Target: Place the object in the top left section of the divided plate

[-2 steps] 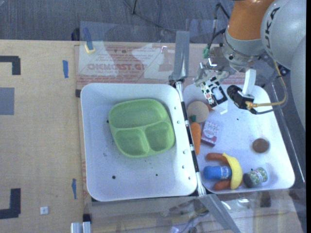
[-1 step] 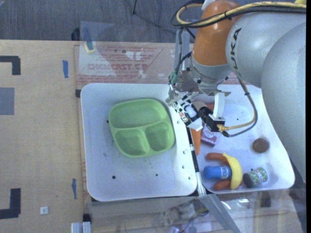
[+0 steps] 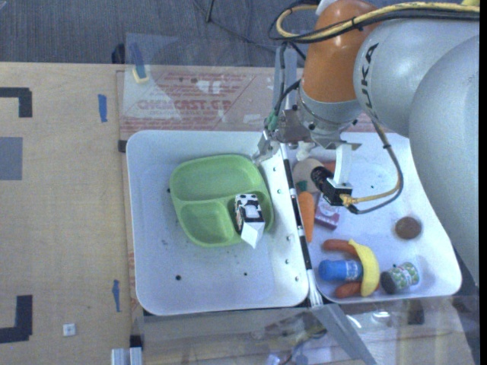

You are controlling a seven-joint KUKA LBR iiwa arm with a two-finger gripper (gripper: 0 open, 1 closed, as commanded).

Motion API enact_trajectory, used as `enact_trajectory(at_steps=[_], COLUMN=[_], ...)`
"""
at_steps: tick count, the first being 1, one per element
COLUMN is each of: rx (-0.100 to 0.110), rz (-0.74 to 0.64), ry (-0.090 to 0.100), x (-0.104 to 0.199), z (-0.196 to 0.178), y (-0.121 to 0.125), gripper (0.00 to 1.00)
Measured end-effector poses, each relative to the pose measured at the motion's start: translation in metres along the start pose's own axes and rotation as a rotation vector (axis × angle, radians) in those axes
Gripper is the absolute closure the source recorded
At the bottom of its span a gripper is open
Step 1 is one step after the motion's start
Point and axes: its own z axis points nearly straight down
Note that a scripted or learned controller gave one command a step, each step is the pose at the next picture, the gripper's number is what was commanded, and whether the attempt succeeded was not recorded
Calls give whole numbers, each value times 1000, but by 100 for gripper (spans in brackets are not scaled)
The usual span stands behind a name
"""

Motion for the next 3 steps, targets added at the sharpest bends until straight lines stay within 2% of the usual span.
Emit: enact_trajectory(at_steps=[1, 2, 3], rx=[2, 1, -1], rz=[141, 288, 465], ry=[0, -1, -1], x=[4, -103, -58], z=[-71, -8, -164], y=[-64, -53, -4], gripper=[0, 0, 0])
